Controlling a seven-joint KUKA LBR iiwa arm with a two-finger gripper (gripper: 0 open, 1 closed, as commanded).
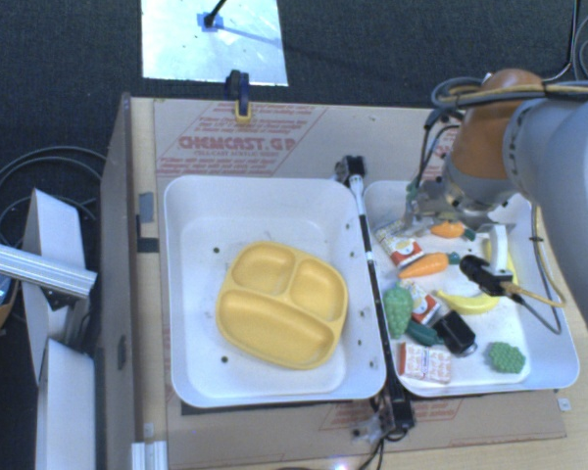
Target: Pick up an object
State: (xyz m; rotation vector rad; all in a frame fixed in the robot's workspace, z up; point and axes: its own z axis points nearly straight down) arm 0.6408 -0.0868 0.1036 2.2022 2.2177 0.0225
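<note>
The gripper (423,210) hangs low over the far left corner of the right bin (561,358). The bulky wrist masks its tip from this slant, so I cannot tell whether it is wide or narrow, and nothing shows as held. Just toward us from it lies a red-and-white packet (404,252), with a small orange piece (449,230) close by on the right. By my reading one of those two is the target, since the arm is poised right over them. One step nearer, a carrot (430,264) lies at a slant beside the packet, and a banana (472,303) curves further right. A green leafy toy (399,309) sits hard against the wall shared by the bins. Along the near edge come a black block (457,333), a red-and-white carton (424,362) and, well apart from it by the corner, a green clump (507,357). All the small pickable things are crowded into this bin, which would explain why the arm works here. The left bin (181,262) carries one yellow divided tray (282,304), flat in its middle and, I judge, too broad for a pinch. The pick is not yet made. With neighbours this close and the bin wall just beside, a descent could nudge the wrong item or clip the rim.
</note>
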